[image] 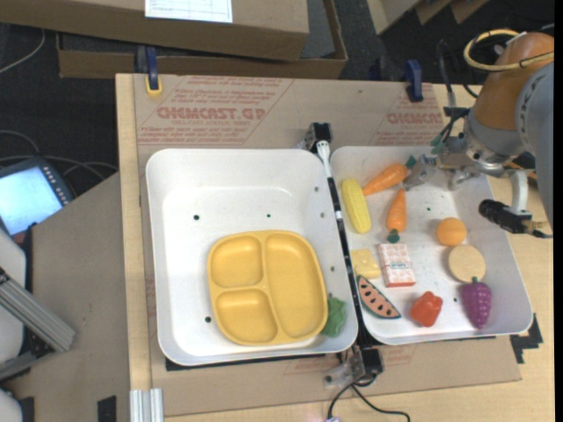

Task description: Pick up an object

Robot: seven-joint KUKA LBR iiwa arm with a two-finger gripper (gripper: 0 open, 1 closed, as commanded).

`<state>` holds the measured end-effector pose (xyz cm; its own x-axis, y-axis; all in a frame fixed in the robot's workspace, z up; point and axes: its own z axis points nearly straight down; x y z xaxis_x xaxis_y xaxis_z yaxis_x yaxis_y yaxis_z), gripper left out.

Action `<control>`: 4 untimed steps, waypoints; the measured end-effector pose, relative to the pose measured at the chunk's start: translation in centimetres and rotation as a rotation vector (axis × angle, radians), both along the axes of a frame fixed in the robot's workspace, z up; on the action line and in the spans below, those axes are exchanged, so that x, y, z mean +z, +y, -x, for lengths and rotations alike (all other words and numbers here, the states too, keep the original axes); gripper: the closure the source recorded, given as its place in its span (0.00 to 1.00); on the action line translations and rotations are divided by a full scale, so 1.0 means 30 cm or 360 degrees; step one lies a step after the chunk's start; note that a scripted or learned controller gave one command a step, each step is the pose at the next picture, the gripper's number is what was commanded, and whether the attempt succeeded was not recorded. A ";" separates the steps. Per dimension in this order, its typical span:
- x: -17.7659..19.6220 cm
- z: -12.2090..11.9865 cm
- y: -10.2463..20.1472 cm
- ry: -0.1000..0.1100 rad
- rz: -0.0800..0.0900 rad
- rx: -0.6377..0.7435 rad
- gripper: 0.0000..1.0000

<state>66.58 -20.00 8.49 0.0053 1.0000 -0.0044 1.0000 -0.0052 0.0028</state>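
The upper toy carrot (385,179) lies at about twelve o'clock in the right bin (519,280), its tip just beside the gripper (420,170), which sits at its three o'clock. Whether the claw is clenched or released I cannot tell, and nothing visibly sits in it. A second carrot (397,210), corn cob (355,205) and orange (451,232) lie toward six o'clock. Judging by this, the pick is at its approach; gripping and lifting remain.

yellow tray (264,287), orange carrot (397,210), purple grapes (476,303)
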 end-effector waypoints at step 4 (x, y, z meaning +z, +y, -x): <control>0.370 0.361 -0.043 -0.0012 0.0004 0.0002 1.00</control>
<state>55.76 -21.27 19.59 0.0041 1.0000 -0.0067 0.9999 -0.0040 0.0102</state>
